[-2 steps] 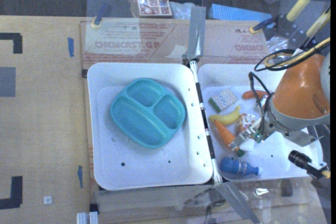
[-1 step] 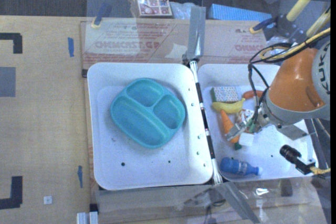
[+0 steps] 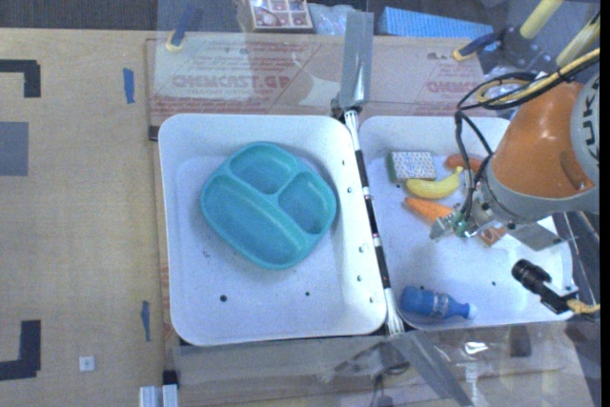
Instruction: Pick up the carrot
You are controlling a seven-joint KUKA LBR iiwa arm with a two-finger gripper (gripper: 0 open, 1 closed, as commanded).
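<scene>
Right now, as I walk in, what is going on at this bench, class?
A grey KUKA arm with an orange band reaches in from the right over the right bin, working toward the carrot. Its gripper sits low, just beside the carrot's right end, with nothing seen held in it. A banana, a small sponge and a blue bottle also lie in that bin. The left bin holds a teal divided plate.

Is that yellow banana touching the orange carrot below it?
Cannot tell. In the camera view the banana lies just above the carrot, with no plain gap or contact.
</scene>
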